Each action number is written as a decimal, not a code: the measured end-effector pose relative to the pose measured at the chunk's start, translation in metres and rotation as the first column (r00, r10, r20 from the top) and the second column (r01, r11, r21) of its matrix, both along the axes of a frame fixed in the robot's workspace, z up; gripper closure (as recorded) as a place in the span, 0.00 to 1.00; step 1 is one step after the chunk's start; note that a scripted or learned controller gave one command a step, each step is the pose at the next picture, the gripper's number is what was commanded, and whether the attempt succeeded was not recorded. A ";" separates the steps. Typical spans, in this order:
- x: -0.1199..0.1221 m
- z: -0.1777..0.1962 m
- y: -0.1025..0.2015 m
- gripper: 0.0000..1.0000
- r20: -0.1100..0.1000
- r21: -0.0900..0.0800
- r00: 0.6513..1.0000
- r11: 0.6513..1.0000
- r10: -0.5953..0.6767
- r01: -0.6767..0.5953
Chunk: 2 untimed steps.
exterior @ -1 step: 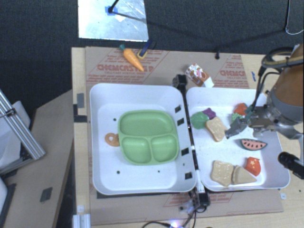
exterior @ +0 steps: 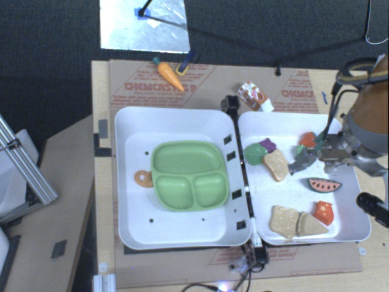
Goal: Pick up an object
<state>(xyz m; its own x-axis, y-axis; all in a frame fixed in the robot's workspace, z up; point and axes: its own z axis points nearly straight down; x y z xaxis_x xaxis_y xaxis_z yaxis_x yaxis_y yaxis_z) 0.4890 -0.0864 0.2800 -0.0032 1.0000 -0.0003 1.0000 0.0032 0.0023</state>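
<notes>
Red block letters reading CHEMCAST run across the brown cardboard sheet under both bins, printed again near the right corner, where the rest of the line is too small to read. Against the back edge of that sheet lies a glossy plastic toy carrot, orange with a green tip, and beside the hinge sits a small crinkly snack packet, red and white, its print illegible.

The left bin is smooth white plastic with rounded corners. It holds a pale green divided plate with three compartments and, touching the plate's left rim, a small tan pretzel-shaped ring.

The right bin carries the toy food: a green and purple vegetable piece, a tan bread slice just beside it, a red tomato-like piece, a watermelon wedge with dark seeds, a red strawberry-like piece, and two more bread pieces lying together near the front wall.

The gripper hangs over the right bin between the tomato piece and the watermelon wedge, its dark metal fingers pointing left toward the bread slice. Whether they stand apart or together, I cannot tell, and nothing shows between them.
</notes>
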 end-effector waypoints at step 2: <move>-0.006 -0.095 -0.008 0.00 -0.006 0.001 1.000 1.000 -0.002 0.002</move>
<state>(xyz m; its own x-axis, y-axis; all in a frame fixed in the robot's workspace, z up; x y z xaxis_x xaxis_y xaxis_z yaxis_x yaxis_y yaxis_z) 0.4826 -0.0944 0.1852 -0.0010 1.0000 0.0012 1.0000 0.0010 -0.0032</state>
